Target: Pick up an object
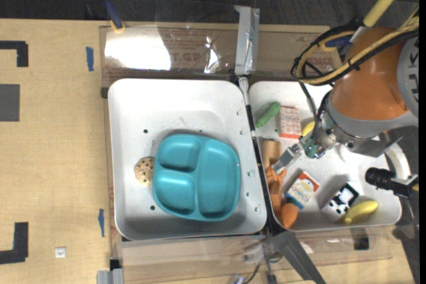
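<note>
The pincer [291,157] is hovering over the right bin [383,219], its state unclear, with a small carton [301,189] lying at its five o'clock.

Glossy teal plastic tray [196,176] lies in a smooth white bin [133,103] on matt wood.

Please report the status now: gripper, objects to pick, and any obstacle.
Gripper low over right bin, nothing seen held. Small carton, green piece, banana lie loose there. Items crowded near the divider. Teal tray in left bin.
</note>
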You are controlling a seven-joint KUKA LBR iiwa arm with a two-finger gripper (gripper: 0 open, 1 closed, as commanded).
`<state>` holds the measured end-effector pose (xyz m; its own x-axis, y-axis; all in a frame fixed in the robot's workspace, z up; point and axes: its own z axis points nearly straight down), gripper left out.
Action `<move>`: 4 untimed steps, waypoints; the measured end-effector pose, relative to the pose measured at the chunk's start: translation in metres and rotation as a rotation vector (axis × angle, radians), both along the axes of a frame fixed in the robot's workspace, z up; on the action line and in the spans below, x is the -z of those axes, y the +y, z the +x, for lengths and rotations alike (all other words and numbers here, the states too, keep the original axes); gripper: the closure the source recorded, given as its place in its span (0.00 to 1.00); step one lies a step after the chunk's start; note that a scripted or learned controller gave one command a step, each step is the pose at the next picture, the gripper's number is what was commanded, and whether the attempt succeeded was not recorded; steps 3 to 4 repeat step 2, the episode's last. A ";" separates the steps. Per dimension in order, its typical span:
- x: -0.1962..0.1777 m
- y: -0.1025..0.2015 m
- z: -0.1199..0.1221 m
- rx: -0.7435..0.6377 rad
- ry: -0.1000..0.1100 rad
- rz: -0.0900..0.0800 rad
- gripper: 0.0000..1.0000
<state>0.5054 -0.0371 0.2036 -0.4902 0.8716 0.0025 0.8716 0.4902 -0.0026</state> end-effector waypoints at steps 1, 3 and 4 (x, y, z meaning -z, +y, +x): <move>-0.008 -0.032 0.011 0.111 -0.007 -0.002 0.00; 0.019 -0.037 0.093 0.397 -0.006 -0.002 0.00; 0.019 -0.037 0.093 0.397 -0.006 -0.002 0.00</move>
